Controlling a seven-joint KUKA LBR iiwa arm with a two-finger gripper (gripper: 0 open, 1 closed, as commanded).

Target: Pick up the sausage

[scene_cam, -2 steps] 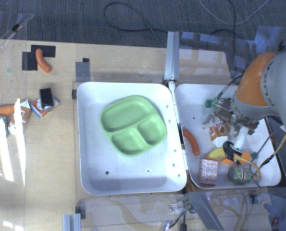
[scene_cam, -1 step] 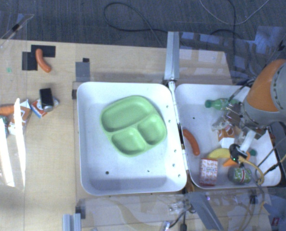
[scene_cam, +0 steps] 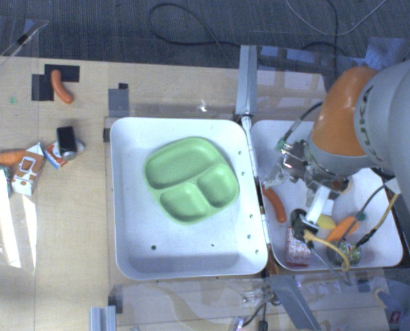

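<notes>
Reddish, smooth, curved sausage [scene_cam: 274, 205] lies in right bin [scene_cam: 270, 143].

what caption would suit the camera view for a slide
KUKA arm over the right bin, sausage lying by its left wall; green divided plate in the left bin

Table [scene_cam: 53, 267]: I read pale wood grain, matt.
Left bin [scene_cam: 132, 247]: smooth white plastic, faint sheen.
Green plate [scene_cam: 191, 178]: matt plastic.
Sausage [scene_cam: 274, 205]: I see smooth, glossy skin.

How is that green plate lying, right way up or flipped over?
Right way up. The green plate shows its three hollow compartments facing upward, flat in the left bin.
</notes>
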